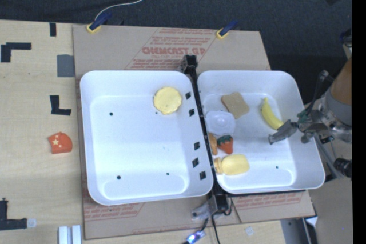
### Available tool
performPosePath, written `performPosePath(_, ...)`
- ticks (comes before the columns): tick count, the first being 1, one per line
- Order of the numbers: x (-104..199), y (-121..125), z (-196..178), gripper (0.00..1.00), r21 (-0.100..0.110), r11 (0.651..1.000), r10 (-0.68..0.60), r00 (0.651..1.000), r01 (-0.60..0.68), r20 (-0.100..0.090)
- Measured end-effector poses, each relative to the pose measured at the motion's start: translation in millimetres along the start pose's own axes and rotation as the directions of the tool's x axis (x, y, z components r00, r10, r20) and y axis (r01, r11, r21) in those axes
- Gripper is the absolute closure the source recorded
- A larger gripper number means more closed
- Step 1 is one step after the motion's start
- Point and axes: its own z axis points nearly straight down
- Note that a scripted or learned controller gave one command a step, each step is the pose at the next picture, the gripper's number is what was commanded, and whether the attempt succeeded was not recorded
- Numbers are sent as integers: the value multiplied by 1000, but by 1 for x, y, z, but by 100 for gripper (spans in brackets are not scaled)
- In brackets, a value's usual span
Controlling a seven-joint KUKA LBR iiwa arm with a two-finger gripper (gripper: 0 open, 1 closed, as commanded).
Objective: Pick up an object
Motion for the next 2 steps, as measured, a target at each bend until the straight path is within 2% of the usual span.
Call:
performPosePath(1,76,67,116,0,-4,1000,-7,1000,7,0)
performPosePath(2,110,167,111,0,-10,1000,-7,1000,7,1)
